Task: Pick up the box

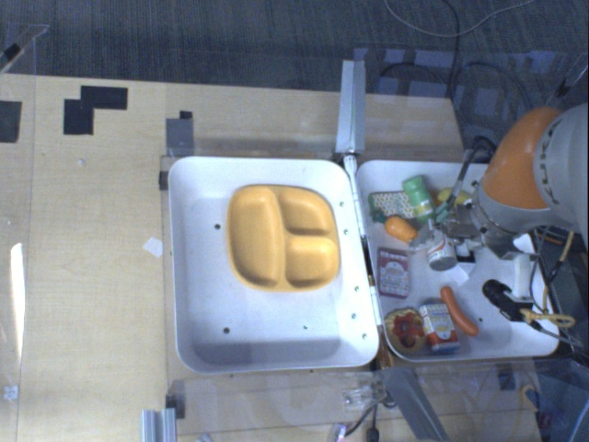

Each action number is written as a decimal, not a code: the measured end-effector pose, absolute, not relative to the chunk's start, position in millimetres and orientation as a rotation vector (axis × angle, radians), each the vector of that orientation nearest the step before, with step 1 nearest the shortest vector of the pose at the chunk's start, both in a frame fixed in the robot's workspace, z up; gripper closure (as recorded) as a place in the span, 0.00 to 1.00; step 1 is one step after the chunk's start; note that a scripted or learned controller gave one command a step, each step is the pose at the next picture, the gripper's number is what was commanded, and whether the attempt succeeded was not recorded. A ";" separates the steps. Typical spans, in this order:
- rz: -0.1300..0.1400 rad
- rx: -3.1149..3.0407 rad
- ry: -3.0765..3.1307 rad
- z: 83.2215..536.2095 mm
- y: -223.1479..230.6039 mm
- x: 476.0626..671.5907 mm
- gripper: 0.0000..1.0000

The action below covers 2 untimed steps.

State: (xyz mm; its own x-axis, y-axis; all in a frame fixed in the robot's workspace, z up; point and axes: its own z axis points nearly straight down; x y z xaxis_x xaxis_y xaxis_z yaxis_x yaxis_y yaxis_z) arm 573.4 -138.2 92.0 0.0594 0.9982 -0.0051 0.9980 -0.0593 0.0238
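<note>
Claw (448,239) low in the right bin (515,339), over a small grey can (441,257) near the carrot (399,228); from where I stand I cannot tell its state. The box (393,273), dark red and flat, lies just left of it by the bin's left wall. A yellow tray (281,236) sits in the left bin (198,274).

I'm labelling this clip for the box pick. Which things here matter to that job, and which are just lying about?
Part of the job:
- box, lying flat at the right bin's left side
- gripper, low over that bin's middle

Lying about:
- yellow divided tray in the left bin
- carrot
- green cup
- sausage
- red can
</note>
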 end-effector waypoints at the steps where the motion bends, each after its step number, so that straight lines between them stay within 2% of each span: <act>1: 0.016 2.180 2.226 92.8 -95.3 521.3 0.00; 2: 0.020 2.178 2.226 102.1 -95.3 524.4 1.00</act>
